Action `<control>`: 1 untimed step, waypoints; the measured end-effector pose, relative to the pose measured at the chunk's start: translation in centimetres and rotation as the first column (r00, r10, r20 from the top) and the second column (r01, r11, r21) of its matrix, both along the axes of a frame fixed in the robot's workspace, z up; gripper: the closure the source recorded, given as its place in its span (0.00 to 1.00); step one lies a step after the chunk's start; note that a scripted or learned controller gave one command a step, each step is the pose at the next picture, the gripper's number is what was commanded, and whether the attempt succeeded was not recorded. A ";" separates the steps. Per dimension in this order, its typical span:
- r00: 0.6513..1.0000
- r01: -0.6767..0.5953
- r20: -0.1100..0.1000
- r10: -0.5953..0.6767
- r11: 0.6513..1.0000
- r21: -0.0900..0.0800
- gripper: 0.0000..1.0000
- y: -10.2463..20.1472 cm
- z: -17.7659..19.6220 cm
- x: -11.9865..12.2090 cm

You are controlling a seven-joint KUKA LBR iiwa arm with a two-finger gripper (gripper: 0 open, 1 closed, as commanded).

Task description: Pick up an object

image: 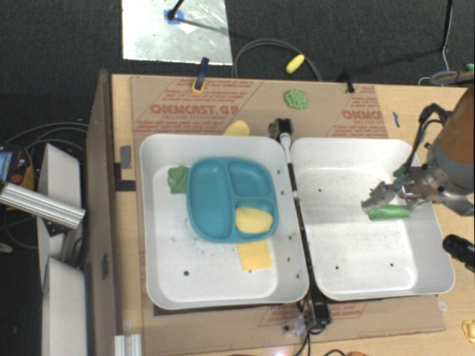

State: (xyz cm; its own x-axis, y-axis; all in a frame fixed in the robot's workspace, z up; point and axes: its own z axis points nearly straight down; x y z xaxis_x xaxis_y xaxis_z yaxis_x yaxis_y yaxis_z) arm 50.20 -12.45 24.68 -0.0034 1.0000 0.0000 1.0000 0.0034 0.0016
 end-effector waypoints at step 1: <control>1.000 0.006 -0.006 -0.006 1.000 -0.001 0.00 -6.5 -14.0 3.3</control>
